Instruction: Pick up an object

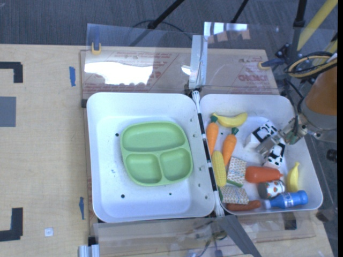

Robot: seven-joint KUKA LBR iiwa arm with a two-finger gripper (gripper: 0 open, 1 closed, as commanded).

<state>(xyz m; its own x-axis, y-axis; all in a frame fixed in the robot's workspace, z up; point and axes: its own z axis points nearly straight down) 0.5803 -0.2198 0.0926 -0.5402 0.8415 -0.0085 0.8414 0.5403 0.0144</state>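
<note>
**Arm reaching into the right bin**

The gripper (274, 141) is hovering over the black-and-white toy (269, 140) lying in the right bin (308, 159), among two carrots (221, 142), a banana (231, 120) and a blue bottle (286, 199). Whether it is grasping cannot be told. A green divided plate (156, 153) is sitting in the left bin (102, 159).

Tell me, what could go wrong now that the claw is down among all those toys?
The gripper sits by the black-and-white toy in the crowded right bin. It might close on an edge and let the toy slip. The orange pepper and small banana lie close, so the fingers could nudge those or catch two things at once.
</note>
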